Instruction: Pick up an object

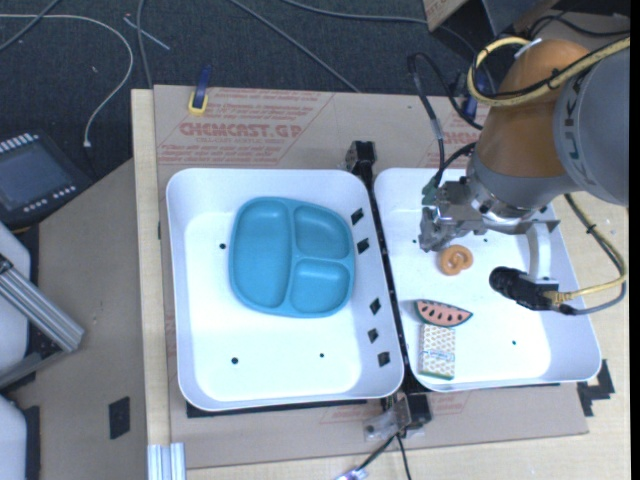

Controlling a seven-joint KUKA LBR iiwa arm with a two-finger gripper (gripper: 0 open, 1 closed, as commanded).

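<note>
So far nothing lifted. Grey metal jaws (pixel 440 230) low in right white bin (pixel 570 353), spread unclear; small orange ring-shaped toy (pixel 457 260) lies just beside, at their 5 o'clock. Grasp and lift remain.

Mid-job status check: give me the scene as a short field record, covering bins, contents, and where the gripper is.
left bin: holds a blue divided plate
right bin: holds an orange ring-shaped toy, a watermelon slice toy, a small patterned packet
gripper: over the right bin, just above-left of the orange ring-shaped toy
held object: none visible between the fingers
plate compartments: three, nothing seen in them
</note>
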